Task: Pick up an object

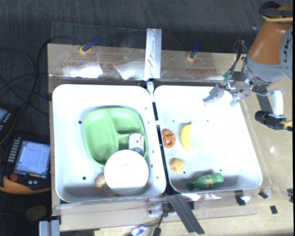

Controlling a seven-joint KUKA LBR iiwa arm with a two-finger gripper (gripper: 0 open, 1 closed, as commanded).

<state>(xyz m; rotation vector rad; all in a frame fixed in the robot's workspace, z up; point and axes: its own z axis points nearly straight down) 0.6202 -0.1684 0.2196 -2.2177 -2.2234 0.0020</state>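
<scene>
A grey KUKA arm (270, 43) with an orange band hangs over the far right corner of the right-hand shallow white bin (246, 132), its two-finger gripper (221, 93) spread open and grasping nothing, well above the bin floor. The pick looks to be at its approach stage, with no object yet chosen by contact. The candidates lie nearer the bin's left and front: a yellow plastic banana (187, 135), an orange pretzel-shaped toy (168, 138) just beside the divider, a small tan bread roll (177, 165) and a green plastic bottle (205, 181) lying on its side along the front wall. The banana appears closest; reaching it would call for a move leftward and forward, then a descent with the fingers straddling its narrow width. In the left-hand white bin (69, 107) sit a green divided plastic tray (105, 127) and a white round bowl (126, 172), well apart from the gripper. The pretzel's closeness to the banana could crowd a finger.
</scene>
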